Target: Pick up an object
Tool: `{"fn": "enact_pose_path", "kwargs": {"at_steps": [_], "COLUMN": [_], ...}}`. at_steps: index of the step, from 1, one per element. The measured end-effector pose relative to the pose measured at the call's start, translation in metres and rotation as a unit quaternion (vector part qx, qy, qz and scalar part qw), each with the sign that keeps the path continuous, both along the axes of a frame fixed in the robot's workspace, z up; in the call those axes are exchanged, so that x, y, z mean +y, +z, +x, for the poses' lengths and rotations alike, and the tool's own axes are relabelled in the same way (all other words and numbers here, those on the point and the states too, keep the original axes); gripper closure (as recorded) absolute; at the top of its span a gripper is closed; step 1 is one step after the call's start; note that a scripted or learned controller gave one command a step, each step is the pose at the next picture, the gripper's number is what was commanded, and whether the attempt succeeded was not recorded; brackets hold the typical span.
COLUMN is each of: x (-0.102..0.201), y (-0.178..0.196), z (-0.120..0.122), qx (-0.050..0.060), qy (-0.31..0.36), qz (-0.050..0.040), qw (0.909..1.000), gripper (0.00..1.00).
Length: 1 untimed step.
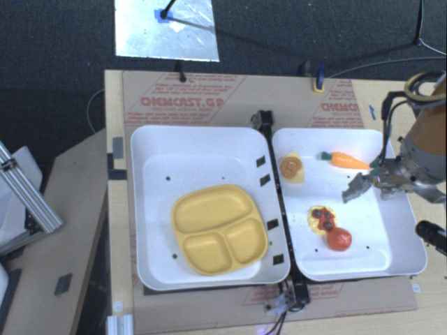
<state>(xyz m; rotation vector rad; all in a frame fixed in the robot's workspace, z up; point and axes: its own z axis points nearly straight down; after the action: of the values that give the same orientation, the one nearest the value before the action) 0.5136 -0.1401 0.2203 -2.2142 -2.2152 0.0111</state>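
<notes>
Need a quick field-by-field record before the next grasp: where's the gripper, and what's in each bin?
gripper: over right bin, between carrot and tomato, nothing seen between its fingers
right bin: carrot near far wall; round toy on yellow slice at far left; small pizza piece mid-left; tomato touching its near side
left bin: yellow divided tray, three compartments
</notes>
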Motion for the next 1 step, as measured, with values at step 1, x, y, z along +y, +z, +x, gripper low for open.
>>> {"fn": "enact_pose_path", "kwargs": {"at_steps": [1], "x": [0.0004], "y": [0.0065], "z": [0.0028], "qx": [-0.007], "qy": [0.002], "qz": [-0.0011], "qw": [1.0], "gripper": [0.0]}}
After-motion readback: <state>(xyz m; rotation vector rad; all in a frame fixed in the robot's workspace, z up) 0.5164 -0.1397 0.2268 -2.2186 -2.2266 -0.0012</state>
